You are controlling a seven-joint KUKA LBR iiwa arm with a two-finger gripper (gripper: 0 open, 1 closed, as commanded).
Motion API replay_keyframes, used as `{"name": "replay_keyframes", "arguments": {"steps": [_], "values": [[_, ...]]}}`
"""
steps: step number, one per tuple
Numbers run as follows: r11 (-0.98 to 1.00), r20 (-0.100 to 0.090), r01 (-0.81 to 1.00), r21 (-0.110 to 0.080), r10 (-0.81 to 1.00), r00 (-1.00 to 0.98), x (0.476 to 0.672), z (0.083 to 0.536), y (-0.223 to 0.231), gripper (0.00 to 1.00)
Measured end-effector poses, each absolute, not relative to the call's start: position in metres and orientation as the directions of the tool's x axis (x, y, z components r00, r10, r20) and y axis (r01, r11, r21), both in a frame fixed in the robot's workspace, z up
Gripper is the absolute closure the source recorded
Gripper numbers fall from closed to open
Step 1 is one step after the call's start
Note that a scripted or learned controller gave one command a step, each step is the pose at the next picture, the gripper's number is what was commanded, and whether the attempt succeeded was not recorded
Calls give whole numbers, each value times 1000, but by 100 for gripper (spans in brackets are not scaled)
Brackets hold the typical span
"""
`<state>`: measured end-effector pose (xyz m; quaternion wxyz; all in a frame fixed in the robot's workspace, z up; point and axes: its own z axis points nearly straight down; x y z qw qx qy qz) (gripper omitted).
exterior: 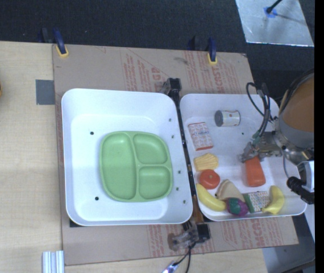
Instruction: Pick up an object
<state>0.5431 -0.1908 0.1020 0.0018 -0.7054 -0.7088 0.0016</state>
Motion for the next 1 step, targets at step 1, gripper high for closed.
{"name": "replay_keyframes", "arguments": {"steps": [1], "values": [[6, 1, 1000, -2, 1000, -6, 571, 162, -95, 100]]}}
